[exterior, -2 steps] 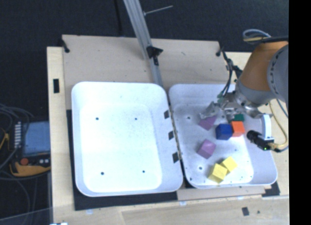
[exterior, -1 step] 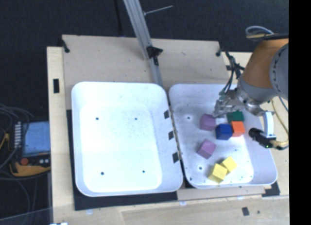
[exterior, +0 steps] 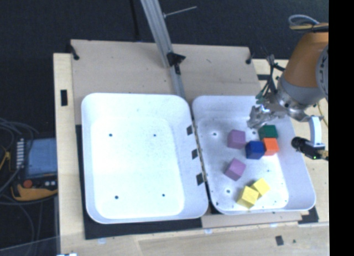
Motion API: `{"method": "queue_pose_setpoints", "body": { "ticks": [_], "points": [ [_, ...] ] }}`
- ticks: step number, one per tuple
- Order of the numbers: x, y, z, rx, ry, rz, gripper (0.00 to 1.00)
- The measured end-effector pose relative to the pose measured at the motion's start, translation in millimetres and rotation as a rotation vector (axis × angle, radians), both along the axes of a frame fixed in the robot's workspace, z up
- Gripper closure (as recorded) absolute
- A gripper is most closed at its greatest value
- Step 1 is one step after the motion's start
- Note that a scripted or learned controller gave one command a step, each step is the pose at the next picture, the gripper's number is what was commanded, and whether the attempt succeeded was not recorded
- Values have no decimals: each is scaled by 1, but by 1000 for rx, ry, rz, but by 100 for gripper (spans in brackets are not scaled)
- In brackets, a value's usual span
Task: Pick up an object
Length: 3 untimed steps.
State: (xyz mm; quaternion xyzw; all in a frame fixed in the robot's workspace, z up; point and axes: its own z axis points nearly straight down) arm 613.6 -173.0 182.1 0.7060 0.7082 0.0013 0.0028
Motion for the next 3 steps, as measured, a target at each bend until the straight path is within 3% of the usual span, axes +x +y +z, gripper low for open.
{"method": "queue_pose_setpoints", "body": {
  "ticks": [1, 3],
  "points": [
    [1, -2, 55, 0, -2, 1, 100],
    [-22, 96, 58, 4, 5, 4, 100]
  ]
}}
